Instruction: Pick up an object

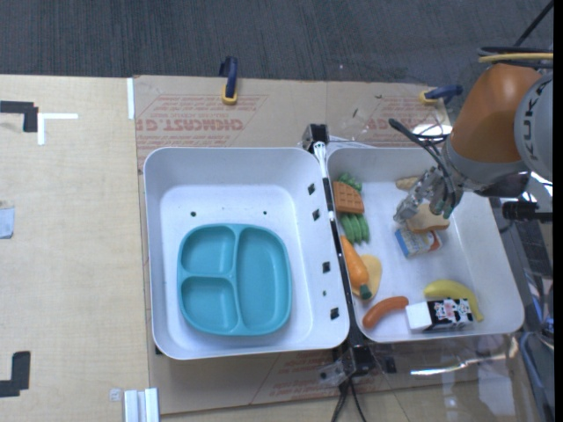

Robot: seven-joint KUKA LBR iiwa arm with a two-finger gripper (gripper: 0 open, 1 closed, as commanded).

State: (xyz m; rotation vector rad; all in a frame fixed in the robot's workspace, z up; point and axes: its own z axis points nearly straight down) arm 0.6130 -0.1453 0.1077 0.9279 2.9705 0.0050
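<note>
Bread slice (429,221) lies just under the gripper (420,202) in the right bin (493,236); probably light, soft toy, best pinched across its edges. Jaw state: cannot tell.

The cardboard-covered bench (70,236) bears two white bins (touching side by side), left bin (167,236) and right bin (493,253).

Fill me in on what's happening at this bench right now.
A grey and orange robot arm reaches in from the right, its hand lowered into the right bin over a tan food piece and a small blue and white packet near the middle. The toy food lies loose there: carrot, sausage, banana, milk carton. The left bin holds a teal divided plate. Nothing looks lifted yet.
</note>
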